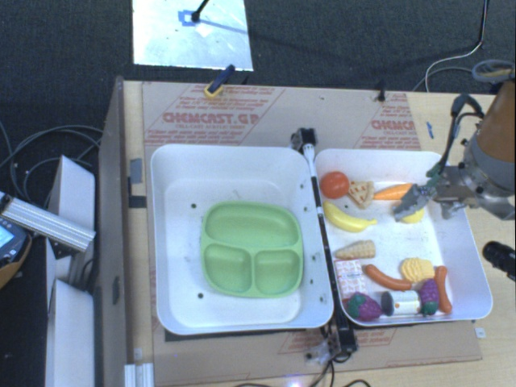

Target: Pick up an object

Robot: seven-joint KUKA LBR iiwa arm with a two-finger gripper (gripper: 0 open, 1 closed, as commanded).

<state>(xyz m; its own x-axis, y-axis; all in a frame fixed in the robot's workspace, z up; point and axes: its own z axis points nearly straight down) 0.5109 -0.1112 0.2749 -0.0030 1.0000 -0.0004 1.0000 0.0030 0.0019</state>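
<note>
The right bin [461,240] holds several toy foods: a red tomato [334,185], a waffle piece [361,192], an orange carrot [390,191], a banana [347,218], a tan wedge [355,251], a sausage [387,277], corn [417,268] and purple grapes [364,305]. My gripper [407,204] hangs low over the bin's upper middle, just right of the carrot. A small yellow piece [417,214] shows right under its tip. Whether that piece is held is hidden by the gripper body.
The left bin [173,216] holds a green divided plate [252,248]. A pink-and-white packet [349,276], a white tube [401,302] and a purple and red item [435,291] lie along the right bin's front. The arm [492,160] comes in over the bin's right rim.
</note>
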